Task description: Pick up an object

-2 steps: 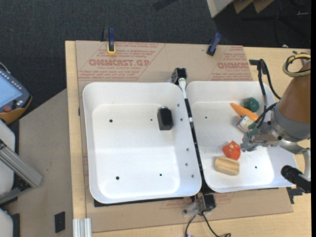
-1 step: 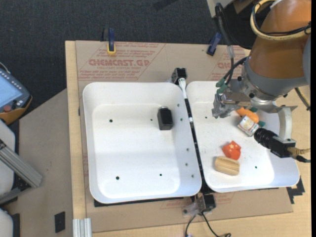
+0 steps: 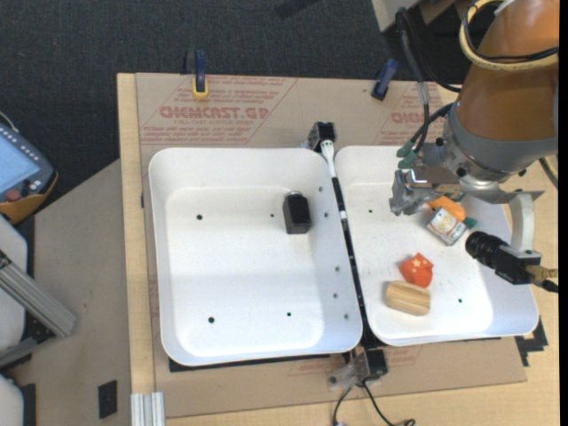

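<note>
Gripper (image 3: pixel 406 193) hangs low over the right bin (image 3: pixel 382 322), its opening impossible to judge from above, just beside a small white-and-orange pack (image 3: pixel 446 221), with an orange-red block (image 3: pixel 417 270) and tan wooden piece (image 3: pixel 407 298) nearer the front and a black object (image 3: pixel 296 213) alone in the left bin (image 3: pixel 177 327).

- A brown board (image 3: pixel 222 105) lies flat with red letters on it.
- Dark carpet (image 3: pixel 133 16) spreads behind the board.
- Two blue clamps (image 3: pixel 199 67) grip the board's far edge.
- A blue screen (image 3: pixel 16 162) sits left of the board.
</note>
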You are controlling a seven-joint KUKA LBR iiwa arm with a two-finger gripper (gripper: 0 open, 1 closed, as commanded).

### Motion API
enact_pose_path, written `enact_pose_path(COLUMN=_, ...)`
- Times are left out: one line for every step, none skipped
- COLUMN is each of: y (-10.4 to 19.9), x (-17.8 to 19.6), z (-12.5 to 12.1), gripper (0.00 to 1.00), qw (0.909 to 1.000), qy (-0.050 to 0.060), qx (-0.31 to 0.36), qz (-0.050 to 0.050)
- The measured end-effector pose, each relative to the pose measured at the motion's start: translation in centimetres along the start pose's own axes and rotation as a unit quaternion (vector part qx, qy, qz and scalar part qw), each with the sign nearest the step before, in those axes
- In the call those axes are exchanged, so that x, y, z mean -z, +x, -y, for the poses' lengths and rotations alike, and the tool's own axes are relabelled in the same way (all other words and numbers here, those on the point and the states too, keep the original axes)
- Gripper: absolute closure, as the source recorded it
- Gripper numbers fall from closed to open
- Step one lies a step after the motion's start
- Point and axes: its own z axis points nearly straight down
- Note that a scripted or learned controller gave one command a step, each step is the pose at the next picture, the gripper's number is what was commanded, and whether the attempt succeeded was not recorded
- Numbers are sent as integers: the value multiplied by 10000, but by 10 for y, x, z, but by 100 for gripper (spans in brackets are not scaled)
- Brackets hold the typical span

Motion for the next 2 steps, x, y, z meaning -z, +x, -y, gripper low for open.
enact_pose_path(y=0, x=10, z=-1, gripper=100, qw=10000, qy=-9, qx=4, qz=3)
enact_pose_path(y=0, x=20, z=-1, gripper=100, qw=10000, qy=-19, qx=9, qz=6)
